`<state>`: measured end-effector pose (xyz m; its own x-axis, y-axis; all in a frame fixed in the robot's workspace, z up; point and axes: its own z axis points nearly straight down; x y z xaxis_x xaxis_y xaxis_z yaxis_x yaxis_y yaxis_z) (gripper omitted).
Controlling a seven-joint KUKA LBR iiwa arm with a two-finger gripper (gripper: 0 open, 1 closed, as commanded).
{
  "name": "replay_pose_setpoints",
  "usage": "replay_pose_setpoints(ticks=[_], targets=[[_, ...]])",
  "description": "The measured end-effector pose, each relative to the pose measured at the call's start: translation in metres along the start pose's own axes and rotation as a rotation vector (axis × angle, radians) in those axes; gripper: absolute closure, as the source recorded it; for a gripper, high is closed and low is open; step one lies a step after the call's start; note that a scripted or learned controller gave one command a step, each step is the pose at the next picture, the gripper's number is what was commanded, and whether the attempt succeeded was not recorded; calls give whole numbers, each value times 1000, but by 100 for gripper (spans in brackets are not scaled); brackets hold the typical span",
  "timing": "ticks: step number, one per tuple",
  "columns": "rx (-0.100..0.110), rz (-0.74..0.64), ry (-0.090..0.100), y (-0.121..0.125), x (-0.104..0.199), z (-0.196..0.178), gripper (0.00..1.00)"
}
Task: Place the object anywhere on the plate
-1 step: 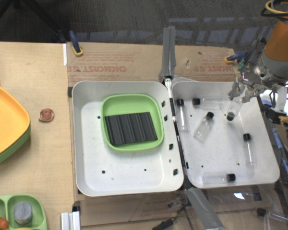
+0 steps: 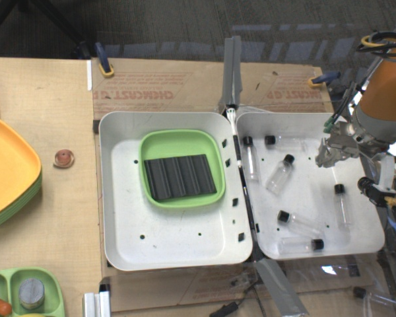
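A green plate (image 2: pixel 179 137) lies in the left bin (image 2: pixel 171 243). A dark grey ribbed slab (image 2: pixel 181 176) rests flat on it and covers most of its floor. The right bin (image 2: pixel 356 243) holds several clear vials with black caps, among them one (image 2: pixel 278 174) near the middle, one (image 2: pixel 342 205) to the right and one (image 2: pixel 301 245) by the front wall. My gripper (image 2: pixel 325 156) hangs over the right bin's upper right part, just left of the orange-banded wrist (image 2: pixel 383 94). It is above the bin floor, to the right of the middle vial. I see nothing held in it.
A stack of yellow plates (image 2: pixel 6 170) and a small red knob (image 2: pixel 64 157) sit on the bench at left. A green food tray (image 2: pixel 20 292) is at the bottom left. Clamps (image 2: pixel 104 65) (image 2: pixel 320 80) grip the cardboard behind the bins. Cables hang by the arm at right.
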<state>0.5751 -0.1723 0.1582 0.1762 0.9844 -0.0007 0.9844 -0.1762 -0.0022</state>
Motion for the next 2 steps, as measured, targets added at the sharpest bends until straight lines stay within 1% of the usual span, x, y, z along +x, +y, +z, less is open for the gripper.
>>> replay_pose_setpoints(ticks=[1,2], targets=[[0,-191,0,-73,16,-33,100],[1,-313,1,-104,23,-16,100]])
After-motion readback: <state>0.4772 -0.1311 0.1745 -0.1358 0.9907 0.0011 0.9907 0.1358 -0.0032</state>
